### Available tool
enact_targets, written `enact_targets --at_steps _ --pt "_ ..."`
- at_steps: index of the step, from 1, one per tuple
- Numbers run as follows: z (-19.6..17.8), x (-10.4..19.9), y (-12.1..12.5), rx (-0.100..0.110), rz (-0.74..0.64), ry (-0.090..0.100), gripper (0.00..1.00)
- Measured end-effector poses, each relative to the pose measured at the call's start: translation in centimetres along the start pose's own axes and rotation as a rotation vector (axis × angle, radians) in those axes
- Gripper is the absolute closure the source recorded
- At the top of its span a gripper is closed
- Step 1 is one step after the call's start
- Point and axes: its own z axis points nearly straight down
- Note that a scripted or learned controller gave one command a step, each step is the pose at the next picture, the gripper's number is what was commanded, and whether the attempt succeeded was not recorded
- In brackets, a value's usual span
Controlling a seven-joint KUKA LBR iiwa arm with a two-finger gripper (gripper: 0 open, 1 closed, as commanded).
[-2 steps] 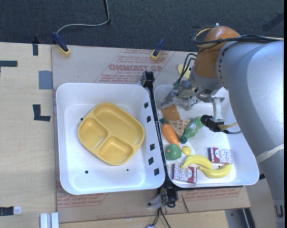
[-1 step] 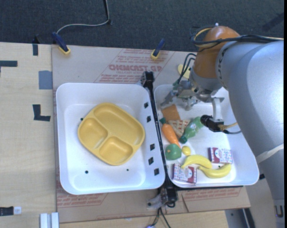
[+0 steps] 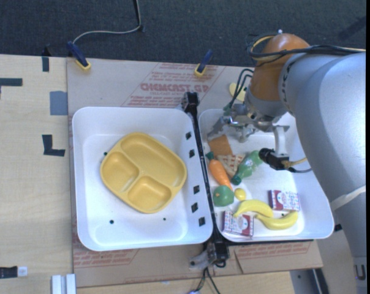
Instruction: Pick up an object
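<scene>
1. The gripper (image 3: 235, 122) hangs low over the far left corner of the right bin (image 3: 323, 216), under the orange band of the grey arm (image 3: 323, 103). Whether it is released or clenched cannot be told from this slant; nothing is seen in its grasp.
2. Just beneath and in front of it lies a tan flat piece (image 3: 220, 144), toast-like, close to the bin's left wall. This looks the likeliest target.
3. Judged step: the approach or descent, with no pick made yet. The next move calls for settling squarely over one object and closing on it without catching the wall or a neighbour.
4. Beside the tan piece a carrot (image 3: 219, 173) lies with its long axis running from far-left to near-right, and a green bottle-like toy (image 3: 246, 167) slants the other way.
5. Nearer the front edge sit a green round fruit (image 3: 222, 195), a banana (image 3: 266, 214) with its long axis across the bin, and two small red-and-white cartons (image 3: 238, 224) (image 3: 283, 200).
6. The left bin (image 3: 87, 225) bears a yellow divided plate (image 3: 143, 171).
</scene>
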Motion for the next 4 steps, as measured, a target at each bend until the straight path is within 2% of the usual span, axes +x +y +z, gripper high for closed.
enact_targets --at_steps 2,3,4 --pt "0.0 0.2 -0.8 -0.001 0.001 -0.001 0.00" --pt "0.0 0.2 0.0 0.001 0.000 0.001 0.00" --pt "-1.1 0.3 0.0 -0.002 -0.001 0.001 1.00"
